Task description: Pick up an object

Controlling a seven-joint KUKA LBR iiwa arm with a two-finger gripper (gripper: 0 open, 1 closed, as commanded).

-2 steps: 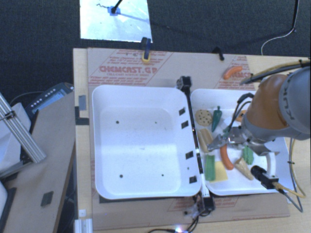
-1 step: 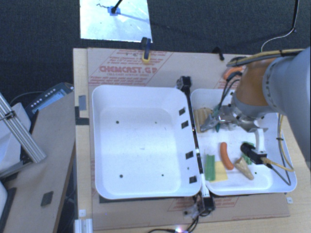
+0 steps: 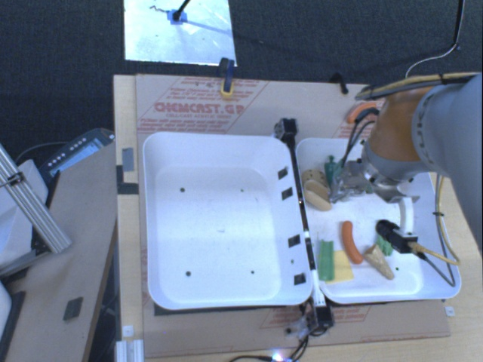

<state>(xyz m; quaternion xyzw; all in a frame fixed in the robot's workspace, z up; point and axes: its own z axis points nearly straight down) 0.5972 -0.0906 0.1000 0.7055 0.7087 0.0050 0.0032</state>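
I judged the task to be at the reach stage. The hand [image 3: 337,190] sat low in the upper left part of the right bin [image 3: 377,294], just beside a pale bun-shaped piece [image 3: 317,196], and I saw nothing held in it. From this slanted view I could not tell whether the hand was spread or pressed together.

I took the bun piece as the likely target. It lay near the bin's left wall, between that wall and the hand. The next move, as I read it, called for shifting the hand left until it was centred over the piece, then a straight drop and a firm close.

Room was tight on that side. The wall and the ridge [image 3: 296,202] where the two bins meet stood close behind the piece, so a sideways approach risked pushing it against the rim. A small dark green item [image 3: 330,166] sat near the hand towards the far wall.

Nearer the front, an orange sausage [image 3: 348,237], a green block [image 3: 325,259], a yellow slab [image 3: 344,268] and a tan cone [image 3: 379,262] lay well apart from the bun. The left bin [image 3: 219,225] and the worktop [image 3: 249,96] beyond offered open room for a lift.
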